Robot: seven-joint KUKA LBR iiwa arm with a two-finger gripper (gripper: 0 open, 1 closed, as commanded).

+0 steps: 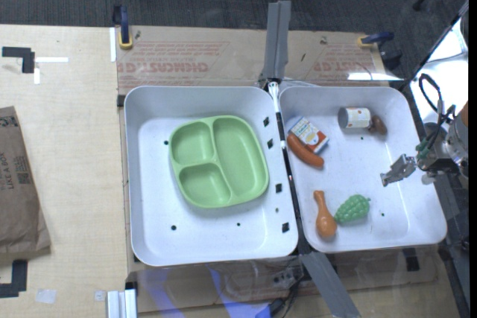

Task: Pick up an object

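Note:
The right bin (417,231) holds several small items. A white can with a red label (355,118) lies on its side at the back, and a brown lump (378,125) touches it. Further left lie a red and white carton (308,134) and an orange sausage (305,153). Near the front are a green bumpy toy (352,209) and an orange drumstick shape (324,218). My gripper (397,170) hangs over the bin's right side, apart from all of these, with nothing seen in it.
The left bin (141,182) holds a green divided plate (218,160). A grey divider post (277,41) rises behind the seam between the bins. A brown paper bag (19,182) lies at the far left of the bench.

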